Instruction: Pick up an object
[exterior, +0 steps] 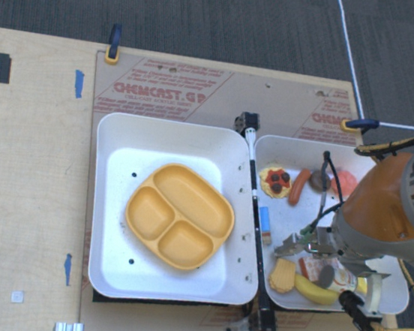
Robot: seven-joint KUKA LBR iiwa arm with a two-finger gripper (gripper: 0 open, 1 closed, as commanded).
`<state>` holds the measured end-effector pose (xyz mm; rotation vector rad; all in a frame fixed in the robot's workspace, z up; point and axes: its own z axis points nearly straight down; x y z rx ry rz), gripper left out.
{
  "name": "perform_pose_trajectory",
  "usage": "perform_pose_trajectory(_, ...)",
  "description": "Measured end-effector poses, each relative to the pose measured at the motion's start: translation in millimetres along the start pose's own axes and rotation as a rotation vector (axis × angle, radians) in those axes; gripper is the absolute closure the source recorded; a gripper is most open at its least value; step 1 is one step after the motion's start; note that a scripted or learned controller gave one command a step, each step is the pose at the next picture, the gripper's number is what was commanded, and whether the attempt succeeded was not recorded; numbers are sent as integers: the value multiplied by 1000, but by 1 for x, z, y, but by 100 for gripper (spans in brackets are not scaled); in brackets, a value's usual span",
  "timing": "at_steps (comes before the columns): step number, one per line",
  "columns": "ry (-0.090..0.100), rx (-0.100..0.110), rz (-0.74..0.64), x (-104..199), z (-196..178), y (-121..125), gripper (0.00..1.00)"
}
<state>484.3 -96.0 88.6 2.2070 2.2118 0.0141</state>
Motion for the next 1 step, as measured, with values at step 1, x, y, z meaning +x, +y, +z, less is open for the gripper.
perform_pose_trajectory(1, -2, -1, 2, 2, 0, 0, 0)
